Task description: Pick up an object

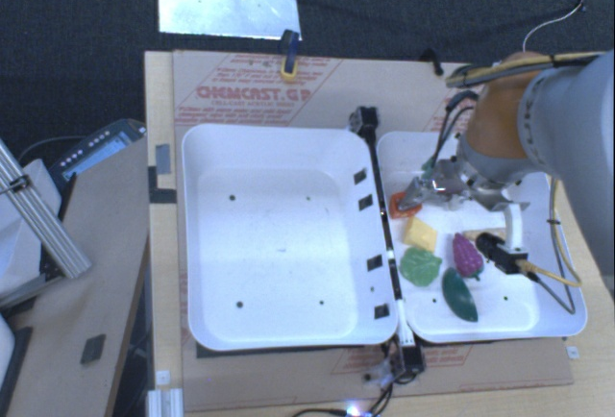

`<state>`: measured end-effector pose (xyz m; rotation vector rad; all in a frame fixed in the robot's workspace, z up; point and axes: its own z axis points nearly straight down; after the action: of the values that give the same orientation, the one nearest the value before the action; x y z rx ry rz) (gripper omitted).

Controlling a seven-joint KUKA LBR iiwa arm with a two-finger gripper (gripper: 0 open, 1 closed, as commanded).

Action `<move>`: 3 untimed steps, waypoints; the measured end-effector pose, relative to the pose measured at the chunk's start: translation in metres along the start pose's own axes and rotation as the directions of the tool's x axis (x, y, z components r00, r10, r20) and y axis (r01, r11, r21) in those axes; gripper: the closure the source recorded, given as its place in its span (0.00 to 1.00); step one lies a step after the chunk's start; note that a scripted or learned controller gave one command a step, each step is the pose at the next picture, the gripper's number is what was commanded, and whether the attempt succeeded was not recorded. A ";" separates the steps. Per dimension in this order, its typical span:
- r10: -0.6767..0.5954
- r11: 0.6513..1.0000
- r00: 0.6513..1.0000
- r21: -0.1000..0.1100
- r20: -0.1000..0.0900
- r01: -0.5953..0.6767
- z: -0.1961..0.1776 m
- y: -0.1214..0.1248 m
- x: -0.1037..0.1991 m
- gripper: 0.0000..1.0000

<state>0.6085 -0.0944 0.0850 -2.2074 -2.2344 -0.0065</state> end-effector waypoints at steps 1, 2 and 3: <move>0.007 1.000 1.000 -0.005 0.003 -0.007 -0.012 0.001 -0.007 1.00; 0.012 1.000 1.000 -0.005 0.004 -0.012 -0.002 -0.035 -0.036 1.00; 0.007 1.000 1.000 -0.008 0.006 -0.007 -0.003 -0.067 0.014 1.00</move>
<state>0.5416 -0.0813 0.0876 -2.2222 -2.2331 -0.0092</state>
